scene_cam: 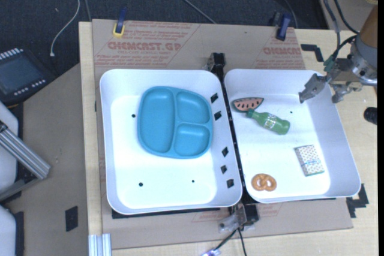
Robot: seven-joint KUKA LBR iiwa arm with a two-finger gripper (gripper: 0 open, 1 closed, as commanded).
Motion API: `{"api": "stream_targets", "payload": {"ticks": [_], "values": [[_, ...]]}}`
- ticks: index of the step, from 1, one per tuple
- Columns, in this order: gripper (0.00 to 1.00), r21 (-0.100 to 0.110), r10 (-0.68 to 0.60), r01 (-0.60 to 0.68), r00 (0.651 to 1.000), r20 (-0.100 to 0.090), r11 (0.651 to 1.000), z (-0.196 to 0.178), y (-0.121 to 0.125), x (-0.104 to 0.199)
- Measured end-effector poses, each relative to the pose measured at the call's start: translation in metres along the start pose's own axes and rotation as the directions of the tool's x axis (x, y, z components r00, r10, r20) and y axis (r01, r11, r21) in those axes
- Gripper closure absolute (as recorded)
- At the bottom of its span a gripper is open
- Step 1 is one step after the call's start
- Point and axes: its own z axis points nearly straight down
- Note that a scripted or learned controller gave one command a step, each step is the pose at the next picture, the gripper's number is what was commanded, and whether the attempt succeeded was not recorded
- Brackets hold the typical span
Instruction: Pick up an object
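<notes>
The right bin (342,135) holds a watermelon slice (247,104), a green bottle (269,121) lying on its side, a small patterned pouch (309,160) and a pretzel (263,182). My gripper (324,90) hovers over the bin's upper right corner, above and to the right of the bottle. Its two fingers are spread apart with nothing between them. The arm comes in from the right edge.
The left bin (120,147) carries a blue divided plate (174,122). Black clips line the ridge between the two bins. Cardboard lies under both bins, with blue clamps at its far edge. Cables run across the dark floor behind.
</notes>
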Motion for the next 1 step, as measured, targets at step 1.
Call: {"api": "stream_targets", "payload": {"ticks": [1], "values": [[0.00, -0.014, -0.004, 0.004, 1.000, 0.003, 1.000, -0.0086, 0.0025, 0.0007]]}}
